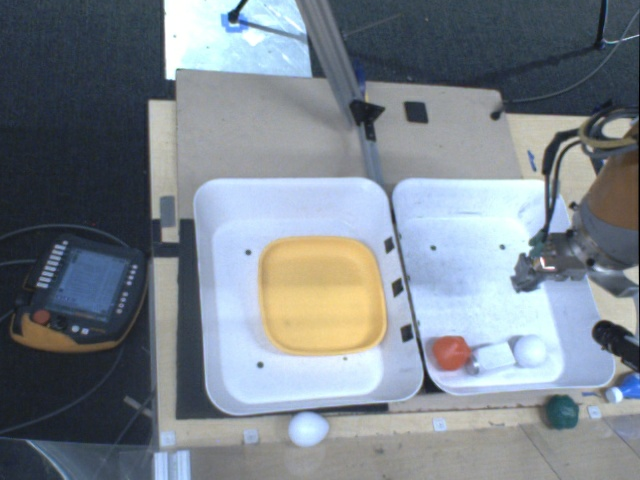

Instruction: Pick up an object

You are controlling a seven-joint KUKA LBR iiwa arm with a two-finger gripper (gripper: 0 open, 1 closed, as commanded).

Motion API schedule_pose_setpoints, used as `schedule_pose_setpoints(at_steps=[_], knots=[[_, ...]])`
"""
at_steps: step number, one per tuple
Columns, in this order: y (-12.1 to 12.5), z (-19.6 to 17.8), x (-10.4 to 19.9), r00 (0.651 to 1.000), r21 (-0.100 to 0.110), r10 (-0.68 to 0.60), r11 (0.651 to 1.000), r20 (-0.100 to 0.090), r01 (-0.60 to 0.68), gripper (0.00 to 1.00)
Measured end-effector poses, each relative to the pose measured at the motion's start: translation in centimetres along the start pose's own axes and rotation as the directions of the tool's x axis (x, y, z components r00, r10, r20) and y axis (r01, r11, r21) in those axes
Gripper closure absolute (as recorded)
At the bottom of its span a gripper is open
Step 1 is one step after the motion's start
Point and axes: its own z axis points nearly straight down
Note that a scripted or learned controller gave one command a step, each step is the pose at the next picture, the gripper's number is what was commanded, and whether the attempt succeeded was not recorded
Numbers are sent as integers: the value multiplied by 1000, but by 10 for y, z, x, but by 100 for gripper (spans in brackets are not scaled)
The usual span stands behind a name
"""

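A: Pictured from above: KUKA arm point(612, 203) reaching in from the right, gripper point(528, 271) poised over the right bin point(470, 218), near its right-hand wall. Nothing seen between the fingers; whether spread or closed, impossible to tell at this size.

B: And the pickings?

A: Clustered along the right bin's near wall: red object point(450, 352), small white piece point(491, 356) and white ball point(529, 350), lined up almost touching. Well below the gripper in the view, apart from it.

B: Stage of the job?

A: Approach, by the look of it; no grasp made. Next move likely calling for travel toward the near wall, then a descent onto one item.

B: Trouble ahead?

A: Tight quarters. Items hugging the wall and each other, leaving little room for a finger on either side. Plenty of bare floor across the middle of the right bin for manoeuvring. Left bin point(225, 268) holding a yellow plate point(322, 294); white egg-shaped object point(308, 428) and green ball point(561, 411) resting outside on the bench point(440, 143).
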Motion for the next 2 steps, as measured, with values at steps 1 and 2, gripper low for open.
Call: schedule_pose_setpoints(at_steps=[1, 2], knots=[[1, -37, 0, 1000, 1, 1, 1000, 0, -1, 100], [31, -42, 42, 1000, 3, -3, 1000, -2, 3, 100]])
